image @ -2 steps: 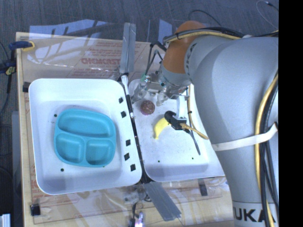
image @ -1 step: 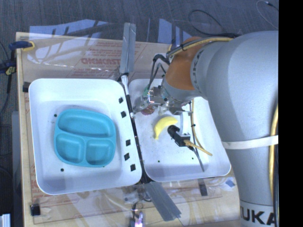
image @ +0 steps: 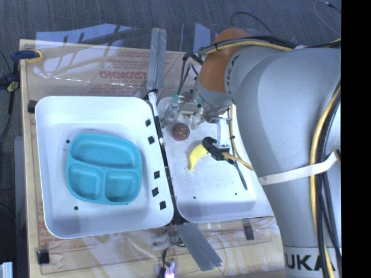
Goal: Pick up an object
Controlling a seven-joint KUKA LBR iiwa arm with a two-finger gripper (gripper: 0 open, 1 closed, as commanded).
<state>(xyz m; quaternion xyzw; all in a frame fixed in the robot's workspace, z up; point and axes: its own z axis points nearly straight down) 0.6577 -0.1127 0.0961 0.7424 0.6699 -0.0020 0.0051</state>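
In the right bin [image: 214, 210], a small dark red round object [image: 180, 132] lies near the far left corner. A yellow banana-shaped piece [image: 196, 156] rests a little nearer, toward the bin's middle. My gripper [image: 174, 114] hangs low over the far left corner of this bin, just behind the red round object and very close to it. Nothing shows between its tips. The grey arm and its orange band [image: 223, 51] cover the far right part of the bin.
The left bin [image: 52, 120] holds a blue divided plate [image: 104, 168] lying flat in its middle. A ridge with black clips [image: 157, 155] separates the two bins. The arm's bulk [image: 290, 126] covers the right side of the bench.
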